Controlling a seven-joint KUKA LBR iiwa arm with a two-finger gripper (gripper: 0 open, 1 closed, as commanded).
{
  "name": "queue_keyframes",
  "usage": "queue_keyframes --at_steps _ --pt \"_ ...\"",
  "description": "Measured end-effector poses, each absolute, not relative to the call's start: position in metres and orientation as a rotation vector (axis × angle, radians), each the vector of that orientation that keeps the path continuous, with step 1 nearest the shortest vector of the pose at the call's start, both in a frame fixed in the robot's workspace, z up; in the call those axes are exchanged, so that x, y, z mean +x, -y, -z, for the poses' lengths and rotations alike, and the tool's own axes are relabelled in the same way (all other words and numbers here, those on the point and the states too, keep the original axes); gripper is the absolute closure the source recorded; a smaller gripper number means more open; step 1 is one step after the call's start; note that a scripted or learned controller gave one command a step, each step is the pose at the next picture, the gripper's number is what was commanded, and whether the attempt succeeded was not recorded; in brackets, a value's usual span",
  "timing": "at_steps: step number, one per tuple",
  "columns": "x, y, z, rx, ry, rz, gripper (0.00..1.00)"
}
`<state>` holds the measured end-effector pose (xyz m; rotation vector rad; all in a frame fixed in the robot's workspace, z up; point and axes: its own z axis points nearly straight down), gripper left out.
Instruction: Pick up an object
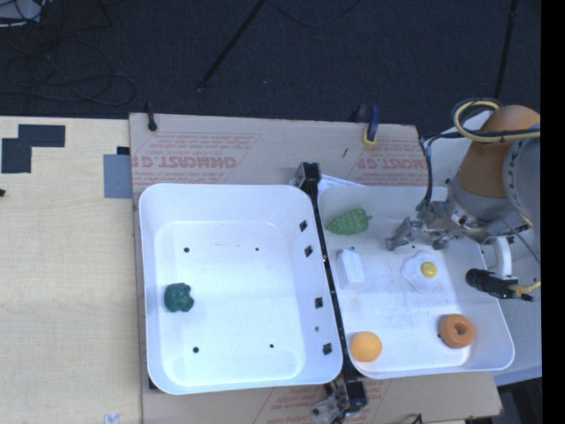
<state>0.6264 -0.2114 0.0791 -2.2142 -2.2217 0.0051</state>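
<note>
The claw [409, 235] hangs low in the right-hand shallow white bin [494, 347], its metal fingers spread and pinching nothing — likely poised to choose. Nearest, just beyond its tips, lies the white-and-yellow fried-egg toy [425, 270]; the bumpy green plastic fruit [348, 222] sits further off.

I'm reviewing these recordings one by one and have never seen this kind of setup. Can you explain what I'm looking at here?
This is a single camera fixed above a bench, looking down at a slant. Two shallow white bins sit side by side: the left bin and the right bin. The grey and orange machine entering from the right is a robot arm, and its gripper hovers over the right bin's far side. I see nothing between its fingers. The left bin holds a dark green broccoli-like toy. The right bin holds a light green bumpy fruit, a small white block, a fried egg toy, an orange ball and a brown doughnut.
</note>
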Motion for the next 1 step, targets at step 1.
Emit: queue_keyframes --at_steps 1 --pt "0.6041 0.1842 -0.2868 -2.228 2.234 0.013 0.00"
